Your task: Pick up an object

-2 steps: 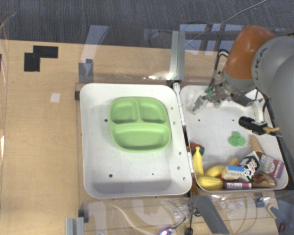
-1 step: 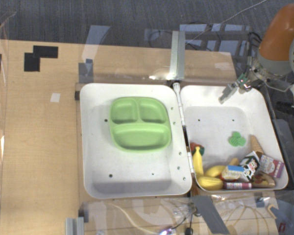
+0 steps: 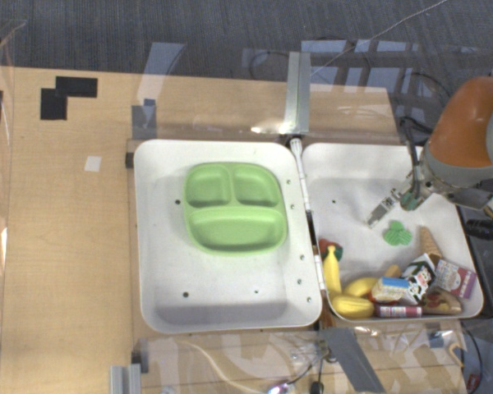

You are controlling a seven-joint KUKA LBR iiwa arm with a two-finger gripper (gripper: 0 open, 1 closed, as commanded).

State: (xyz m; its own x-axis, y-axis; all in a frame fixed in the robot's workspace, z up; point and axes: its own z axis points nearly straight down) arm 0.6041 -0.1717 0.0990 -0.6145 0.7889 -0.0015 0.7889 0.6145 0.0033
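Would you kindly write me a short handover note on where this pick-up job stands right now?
Pincer: over the right bin, near its middle, holding nothing that I can see.
Things: small green toy lies just below the pincer; bananas, a milk carton and other toy food are piled in that bin's near corner. Green divided plate sits in the left bin.
Done: nothing picked.
Left: grasp and lift one object.
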